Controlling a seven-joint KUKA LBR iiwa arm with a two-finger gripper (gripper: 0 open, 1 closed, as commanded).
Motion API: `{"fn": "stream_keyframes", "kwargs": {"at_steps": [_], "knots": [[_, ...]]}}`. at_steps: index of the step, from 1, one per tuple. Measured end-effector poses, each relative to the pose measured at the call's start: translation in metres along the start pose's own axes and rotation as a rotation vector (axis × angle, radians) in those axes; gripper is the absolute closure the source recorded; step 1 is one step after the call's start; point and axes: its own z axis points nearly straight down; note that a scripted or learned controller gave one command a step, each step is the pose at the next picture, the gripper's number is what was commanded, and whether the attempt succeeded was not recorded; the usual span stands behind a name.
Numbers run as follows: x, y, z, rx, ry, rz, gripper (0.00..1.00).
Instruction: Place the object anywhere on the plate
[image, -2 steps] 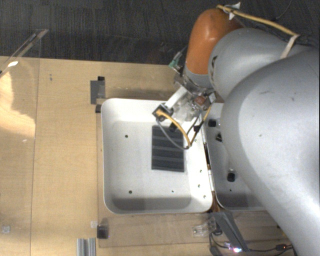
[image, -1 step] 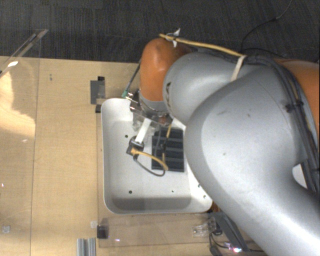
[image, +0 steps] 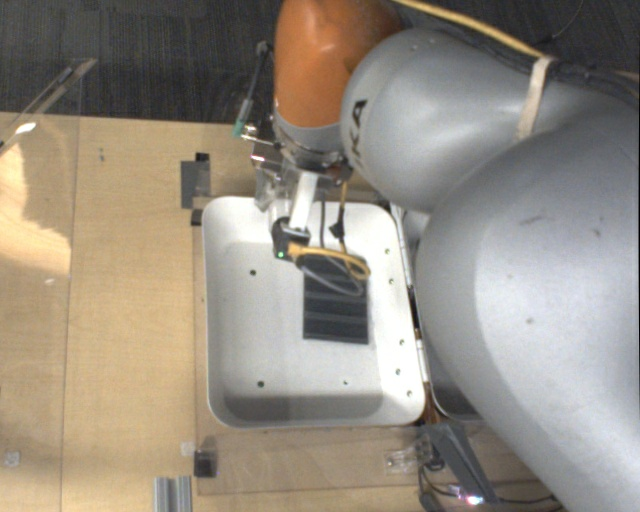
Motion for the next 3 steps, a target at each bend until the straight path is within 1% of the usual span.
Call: {"fn": "stream_keyframes", "kwargs": {"at_steps": [1,2,3], "knots": [[0.014,-0.014,0.113,0.006,-0.002,-0.303,1.0],[-0.009,-0.082,0.15,0.001,0.001,-0.355,1.0],[-0.022,-0.13,0.149,-0.015,0.001,-0.983,1.0]]}}
